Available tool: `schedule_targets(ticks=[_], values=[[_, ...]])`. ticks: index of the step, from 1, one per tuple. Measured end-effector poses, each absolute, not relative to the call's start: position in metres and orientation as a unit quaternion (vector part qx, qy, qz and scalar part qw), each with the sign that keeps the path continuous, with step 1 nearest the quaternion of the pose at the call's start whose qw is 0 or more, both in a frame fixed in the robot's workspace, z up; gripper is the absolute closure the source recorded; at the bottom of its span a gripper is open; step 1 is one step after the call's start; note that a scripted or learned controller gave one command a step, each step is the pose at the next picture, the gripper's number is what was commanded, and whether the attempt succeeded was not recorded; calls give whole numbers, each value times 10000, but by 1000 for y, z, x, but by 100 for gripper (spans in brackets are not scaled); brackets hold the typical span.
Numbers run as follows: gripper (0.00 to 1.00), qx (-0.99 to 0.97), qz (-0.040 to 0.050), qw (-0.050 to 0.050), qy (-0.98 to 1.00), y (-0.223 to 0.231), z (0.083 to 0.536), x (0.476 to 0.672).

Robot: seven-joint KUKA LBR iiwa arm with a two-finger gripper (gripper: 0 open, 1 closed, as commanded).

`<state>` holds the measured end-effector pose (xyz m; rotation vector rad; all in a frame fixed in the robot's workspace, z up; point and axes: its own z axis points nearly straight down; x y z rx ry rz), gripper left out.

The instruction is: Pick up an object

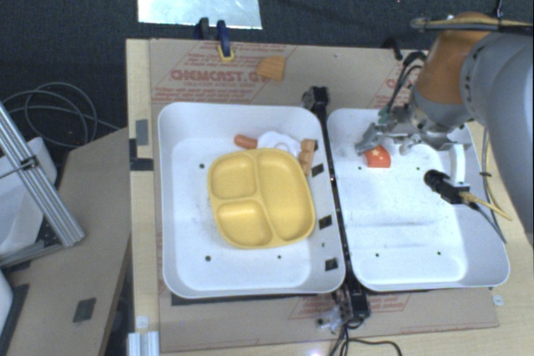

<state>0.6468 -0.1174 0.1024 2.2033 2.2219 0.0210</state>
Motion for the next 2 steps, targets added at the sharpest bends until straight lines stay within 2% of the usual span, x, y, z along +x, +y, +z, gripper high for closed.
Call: schedule_targets(ticks=[1, 2], values=[[100, 7034, 80, 79, 7107, -118, 114, 648], [100, 7036, 31, 13, 7106, -60, 189, 607]])
